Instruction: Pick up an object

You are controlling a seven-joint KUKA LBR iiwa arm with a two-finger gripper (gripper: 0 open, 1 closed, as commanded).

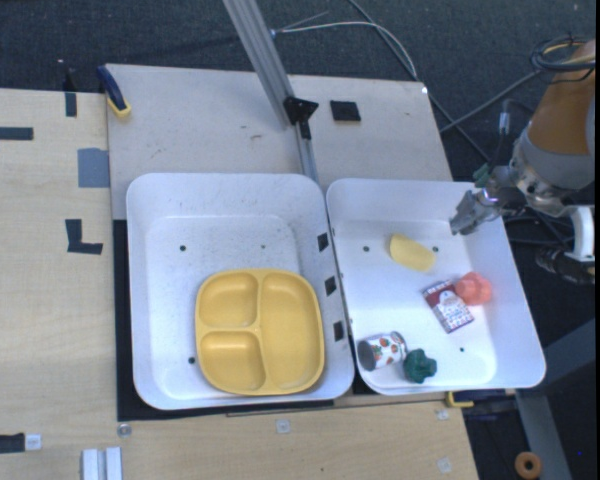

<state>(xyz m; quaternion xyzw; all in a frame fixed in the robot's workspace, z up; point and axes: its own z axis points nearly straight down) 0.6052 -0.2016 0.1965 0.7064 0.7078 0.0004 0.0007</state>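
We find the gripper (467, 215) over the upper right rim of the right bin (500, 368), too small and blurred for us to tell its state. Nothing visibly held. Candidates lie in that bin: yellow piece (411, 252) nearest, red-and-white packet (448, 305), pink lump (474, 288), green toy (419, 367). We judge the pick not begun; descent, grasp, lift remain.

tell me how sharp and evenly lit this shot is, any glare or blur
Camera view: lighting is soft and even, with only faint shadows beside the yellow divided plate; the white bins look bright but not blown out; the whole frame is slightly soft, so the print on the small red packet is unreadable and the gripper at the right bin's rim looks blurry.
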